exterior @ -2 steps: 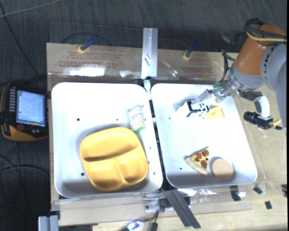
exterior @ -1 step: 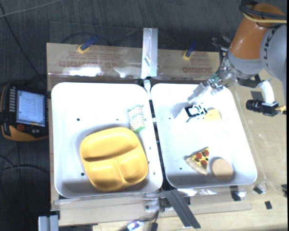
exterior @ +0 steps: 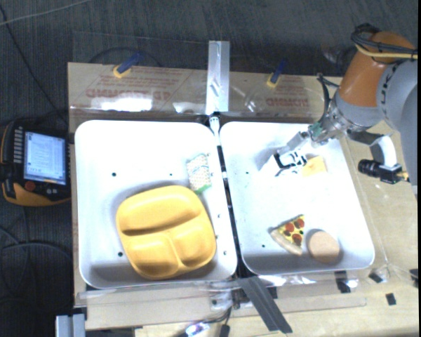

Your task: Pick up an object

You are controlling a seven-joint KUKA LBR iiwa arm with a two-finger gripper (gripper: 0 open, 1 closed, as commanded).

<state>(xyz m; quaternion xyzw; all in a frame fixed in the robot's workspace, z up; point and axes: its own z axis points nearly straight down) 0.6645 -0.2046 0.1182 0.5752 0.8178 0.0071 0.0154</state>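
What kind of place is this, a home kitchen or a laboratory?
Most likely a robotics lab: a robot arm reaches over two white bins holding toy food such as a pizza slice, with a handheld control pendant beside the bench.

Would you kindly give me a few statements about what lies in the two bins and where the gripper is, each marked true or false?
1. The yellow divided tray lies in the left bin. True.
2. The pizza slice toy lies in the left bin. False: it lies in the right bin, near its front edge.
3. The gripper is over the right bin. True.
4. The round tan piece sits beside the yellow tray. False: it sits next to the pizza slice toy.
5. A small pale yellow block lies beside the gripper. True.
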